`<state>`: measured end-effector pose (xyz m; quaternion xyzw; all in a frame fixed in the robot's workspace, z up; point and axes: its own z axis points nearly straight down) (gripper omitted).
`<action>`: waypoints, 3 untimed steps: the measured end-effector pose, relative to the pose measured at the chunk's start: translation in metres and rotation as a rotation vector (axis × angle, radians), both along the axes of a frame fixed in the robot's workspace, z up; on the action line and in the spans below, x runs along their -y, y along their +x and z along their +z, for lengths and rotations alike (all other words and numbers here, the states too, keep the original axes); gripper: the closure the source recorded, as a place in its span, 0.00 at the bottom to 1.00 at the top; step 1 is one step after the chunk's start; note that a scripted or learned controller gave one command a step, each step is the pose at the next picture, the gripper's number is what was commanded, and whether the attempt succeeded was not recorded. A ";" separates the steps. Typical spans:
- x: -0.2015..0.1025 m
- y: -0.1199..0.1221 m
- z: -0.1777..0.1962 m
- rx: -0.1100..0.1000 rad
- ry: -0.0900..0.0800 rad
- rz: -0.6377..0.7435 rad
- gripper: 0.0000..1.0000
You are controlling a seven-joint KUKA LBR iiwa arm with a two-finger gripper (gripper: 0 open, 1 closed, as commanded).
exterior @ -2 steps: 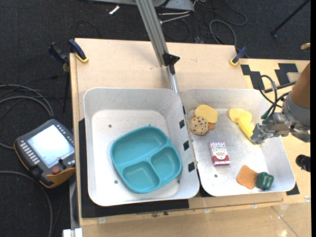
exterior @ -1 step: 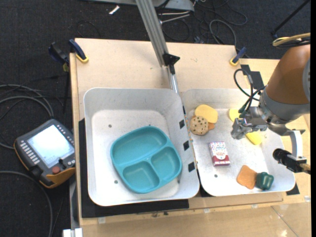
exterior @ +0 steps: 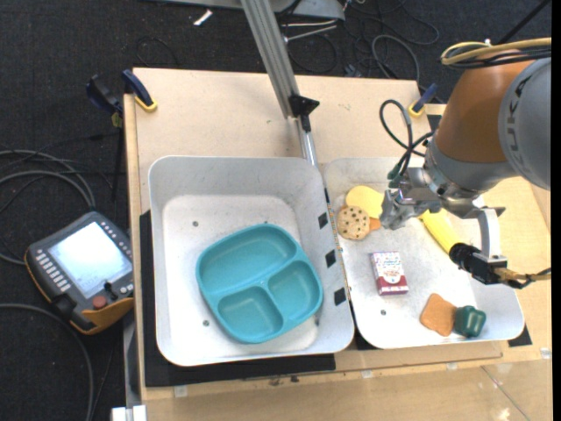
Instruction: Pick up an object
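Note:
My gripper (exterior: 394,212) is low in the right bin (exterior: 500,298), at its back left part. It hangs just right of a yellow round fruit (exterior: 365,201) and a chocolate-chip cookie (exterior: 353,223), with a small orange piece (exterior: 375,224) right beside its tip. A yellow banana (exterior: 441,230) lies just to its right, partly under the wrist. Nearer the front lie a red and white box (exterior: 388,273), an orange slab (exterior: 436,314) and a green pepper (exterior: 471,321). I see nothing held in the gripper.
The left bin (exterior: 172,191) holds a teal divided plate (exterior: 259,281). A metal pole (exterior: 273,42) slants across the back of the bench. Cables hang off the arm's wrist (exterior: 478,261) over the right bin. A teach pendant (exterior: 83,266) lies on the floor at the left.

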<state>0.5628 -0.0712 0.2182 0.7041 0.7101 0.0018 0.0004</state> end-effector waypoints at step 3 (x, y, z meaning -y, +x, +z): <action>-0.163 0.067 0.014 -0.001 0.000 0.000 1.00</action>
